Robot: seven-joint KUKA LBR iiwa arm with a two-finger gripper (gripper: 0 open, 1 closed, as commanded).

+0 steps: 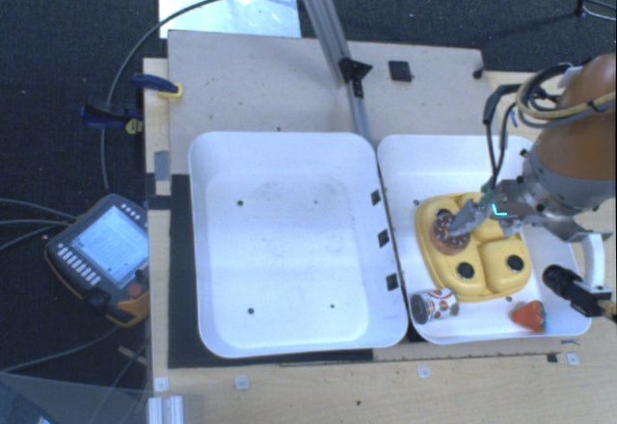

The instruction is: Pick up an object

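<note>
In the right bin (424,157) lies a yellow tray-like object (477,263) with round hollows, one holding a brown ring-shaped piece (445,227). A small can (434,305) with a red and white label lies on its side at the bin's front. A red-orange object (528,316) sits at the front right corner. My gripper (467,221) reaches in from the right and hangs over the yellow object's upper part, its tips right by the brown piece.
The left bin (284,239) stands beside the right one. A teach pendant (101,253) lies off the bench to the left. A grey pole (323,13) slants across the back, and cables run over the dark floor.
</note>
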